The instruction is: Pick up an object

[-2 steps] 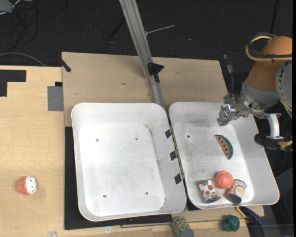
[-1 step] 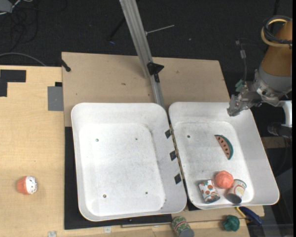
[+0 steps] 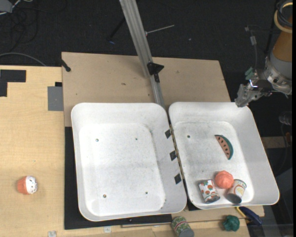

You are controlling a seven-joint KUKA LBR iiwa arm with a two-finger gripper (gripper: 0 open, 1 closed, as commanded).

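At the near edge of the worktop [image 3: 29, 132], a dark patterned can [image 3: 180, 225] and a green fuzzy ball [image 3: 231, 222] lie just outside the right bin [image 3: 259, 147], close to its front rim. Inside that bin's near corner, four small items crowd together: a printed can [image 3: 207, 191] on its side, an orange-red ball [image 3: 224, 179] touching it, a second small can [image 3: 238, 186] just beside the ball, and a dark lump [image 3: 234, 198] tucked under that can. Farther up the same bin, apart from the cluster, a watermelon-slice toy [image 3: 225, 145] rests on the white floor, its green rind turned toward the right wall. The left bin [image 3: 84, 132] sits rim to rim with the right one, the two joined by dark clips [image 3: 173, 155] along the shared edge. Off to the left, on the pale wood surface, an orange-and-white ball [image 3: 27, 185] lies well apart from both bins. Beyond the bins, a slanted aluminium rail [image 3: 138, 33] runs across a brown board [image 3: 187, 78] toward the dark floor. At the far right, the arm's end effector [image 3: 246, 94] hangs over the right bin's far corner, above the rim; whether its grip is wide or narrow cannot be told, and nothing is seen between its tips.
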